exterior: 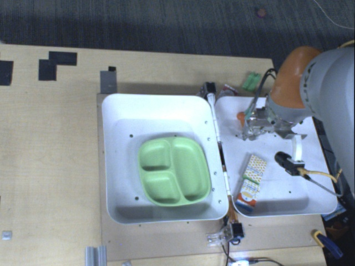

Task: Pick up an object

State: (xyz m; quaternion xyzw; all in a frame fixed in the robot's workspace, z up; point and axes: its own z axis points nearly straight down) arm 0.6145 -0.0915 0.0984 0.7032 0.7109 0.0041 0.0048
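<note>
A: Lighting? Bright, even, overhead; white bins (161, 107) nearly blown out.
B: Shadows?
A: Soft one inside left bin toward 6 o'clock, dark floor (166, 10) at 12.
B: Sharpness?
A: Slightly soft overall; arm (327, 82) at 3 o'clock blurred.

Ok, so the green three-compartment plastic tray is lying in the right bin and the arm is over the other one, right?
Not quite. In the camera view the green three-compartment plastic tray lies in the left white bin, not the right one. The arm's gripper is over the other one, the right white bin, near its far end.
</note>
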